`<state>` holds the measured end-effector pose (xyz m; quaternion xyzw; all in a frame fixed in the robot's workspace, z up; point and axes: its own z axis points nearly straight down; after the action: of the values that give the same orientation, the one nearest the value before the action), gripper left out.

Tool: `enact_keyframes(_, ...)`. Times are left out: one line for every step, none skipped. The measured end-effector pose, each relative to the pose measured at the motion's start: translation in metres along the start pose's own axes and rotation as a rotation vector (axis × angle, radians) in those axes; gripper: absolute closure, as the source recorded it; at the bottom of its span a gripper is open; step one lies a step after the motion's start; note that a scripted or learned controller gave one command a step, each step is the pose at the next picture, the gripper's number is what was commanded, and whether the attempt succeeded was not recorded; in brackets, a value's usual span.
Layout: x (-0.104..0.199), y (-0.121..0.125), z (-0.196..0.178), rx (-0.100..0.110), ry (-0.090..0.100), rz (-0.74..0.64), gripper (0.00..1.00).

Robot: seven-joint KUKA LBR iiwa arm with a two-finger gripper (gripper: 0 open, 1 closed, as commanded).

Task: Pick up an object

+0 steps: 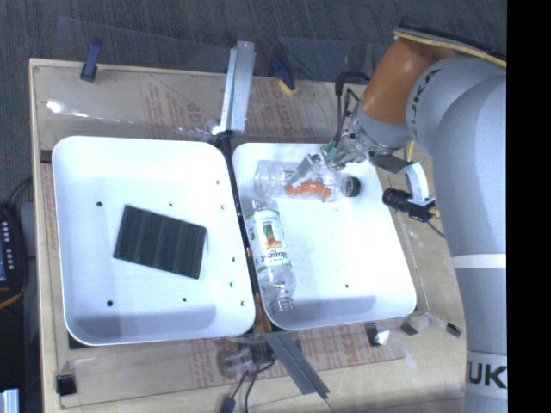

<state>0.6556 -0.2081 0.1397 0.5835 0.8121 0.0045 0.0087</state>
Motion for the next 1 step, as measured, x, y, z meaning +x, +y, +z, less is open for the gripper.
enact_keyframes(-0.0037,0.0043,0.0051,-0.003,-0.002,-0.102,0.00)
